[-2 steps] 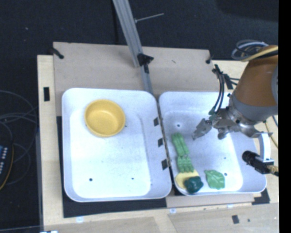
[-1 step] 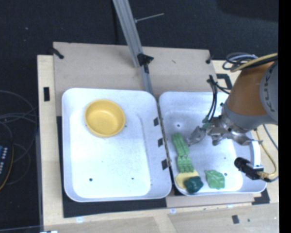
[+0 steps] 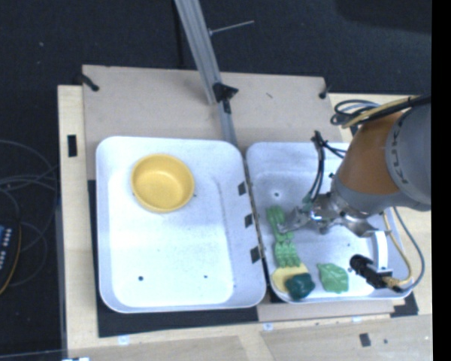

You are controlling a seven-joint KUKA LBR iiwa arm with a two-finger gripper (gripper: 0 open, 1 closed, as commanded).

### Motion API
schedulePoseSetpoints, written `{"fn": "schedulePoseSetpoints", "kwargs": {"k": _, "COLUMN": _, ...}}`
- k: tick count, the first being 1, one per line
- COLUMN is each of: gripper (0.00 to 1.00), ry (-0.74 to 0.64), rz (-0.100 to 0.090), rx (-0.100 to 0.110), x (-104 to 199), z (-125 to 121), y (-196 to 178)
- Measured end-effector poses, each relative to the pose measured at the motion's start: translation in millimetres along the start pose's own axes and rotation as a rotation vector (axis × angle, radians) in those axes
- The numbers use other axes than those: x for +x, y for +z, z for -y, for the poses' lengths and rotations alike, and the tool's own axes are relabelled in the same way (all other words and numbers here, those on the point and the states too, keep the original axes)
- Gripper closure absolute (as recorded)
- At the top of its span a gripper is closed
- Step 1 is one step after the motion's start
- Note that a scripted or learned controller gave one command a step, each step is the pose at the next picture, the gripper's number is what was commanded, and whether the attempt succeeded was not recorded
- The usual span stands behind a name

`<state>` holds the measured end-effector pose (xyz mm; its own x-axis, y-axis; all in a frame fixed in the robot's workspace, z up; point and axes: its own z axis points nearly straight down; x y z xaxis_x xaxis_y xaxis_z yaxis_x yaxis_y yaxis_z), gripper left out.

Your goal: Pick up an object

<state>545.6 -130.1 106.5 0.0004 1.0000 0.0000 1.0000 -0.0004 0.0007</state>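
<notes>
A cluster of small green pieces lies along the left side of the right bin, with a dark teal one on a yellow piece at the near edge. The gripper hangs just above them; how it's set I can't tell. A yellow bowl sits in the left bin.

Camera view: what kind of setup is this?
Likely a robot grasping test bench: two white bins on a board, small green toys and a yellow bowl as pick targets, a grey-and-orange arm reaching in.

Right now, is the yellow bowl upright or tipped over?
Upright: the yellow bowl shows its open hollow facing up, in the left bin.
</notes>
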Motion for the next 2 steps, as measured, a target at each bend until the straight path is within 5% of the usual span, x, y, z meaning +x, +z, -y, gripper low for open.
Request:
{"fn": "schedulePoseSetpoints", "kwargs": {"k": 1, "gripper": 1.0, "ry": 0.0, "rz": -0.001, "rx": -0.005, "x": 0.0, "z": -1.6, "y": -12.8}}
{"fn": "schedulePoseSetpoints", "kwargs": {"k": 2, "gripper": 1.0, "ry": 0.0, "rz": 0.0, "rx": -0.004, "x": -0.9, "z": 0.2, "y": -55.4}}
